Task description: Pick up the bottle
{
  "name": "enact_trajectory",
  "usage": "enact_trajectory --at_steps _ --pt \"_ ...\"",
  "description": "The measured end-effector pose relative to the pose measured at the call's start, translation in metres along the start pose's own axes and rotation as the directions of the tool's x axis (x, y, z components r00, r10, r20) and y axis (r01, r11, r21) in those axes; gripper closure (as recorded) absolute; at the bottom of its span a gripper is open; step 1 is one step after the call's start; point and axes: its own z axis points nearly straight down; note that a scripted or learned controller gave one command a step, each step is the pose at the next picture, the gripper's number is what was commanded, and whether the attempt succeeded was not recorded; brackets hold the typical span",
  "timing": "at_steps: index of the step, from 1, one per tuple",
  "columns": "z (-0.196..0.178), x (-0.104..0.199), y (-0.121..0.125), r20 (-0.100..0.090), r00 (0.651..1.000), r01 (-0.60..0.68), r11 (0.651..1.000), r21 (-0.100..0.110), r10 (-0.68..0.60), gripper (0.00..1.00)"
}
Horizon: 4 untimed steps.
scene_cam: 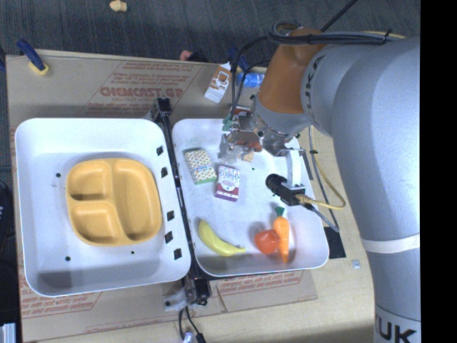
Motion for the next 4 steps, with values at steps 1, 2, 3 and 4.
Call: enact_trajectory --at_steps 1,2,3,4 --pt "-0.034 -0.031 -0.046 0.000 0.999 -0.050 0.999 -0.001 0.050 1.00" --pt "-0.027 -0.096 -0.128 -0.001 0.991 -0.132 0.991 -0.002 0.132 1.00" --pt "-0.008 -0.114 -0.135 -0.002 0.993 -0.118 0.993 -0.001 0.118 1.00" --pt "0.025 -0.107 -0.135 -0.002 0.997 -0.083 0.997 -0.001 0.083 1.00"
